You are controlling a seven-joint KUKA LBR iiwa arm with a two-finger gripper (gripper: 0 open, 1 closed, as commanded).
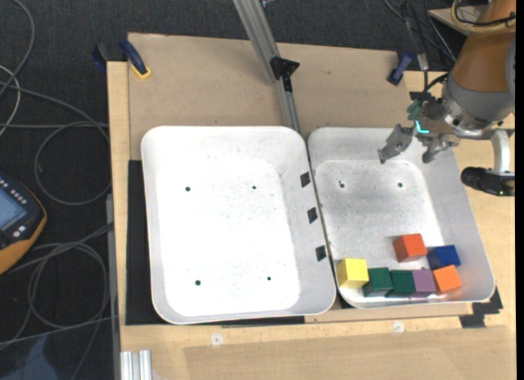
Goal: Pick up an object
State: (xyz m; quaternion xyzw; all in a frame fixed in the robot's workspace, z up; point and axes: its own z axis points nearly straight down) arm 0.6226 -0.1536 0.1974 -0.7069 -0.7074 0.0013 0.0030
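The right bin [463, 206] holds a cluster of blocks [401, 272] along its near edge. The gripper [411, 147] hovers over the bin's far end, well apart from them, fingers apparently spread and nothing between them, though detail is poor.

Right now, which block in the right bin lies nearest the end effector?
The red block: it sits alone ahead of the row, closest to the end effector.
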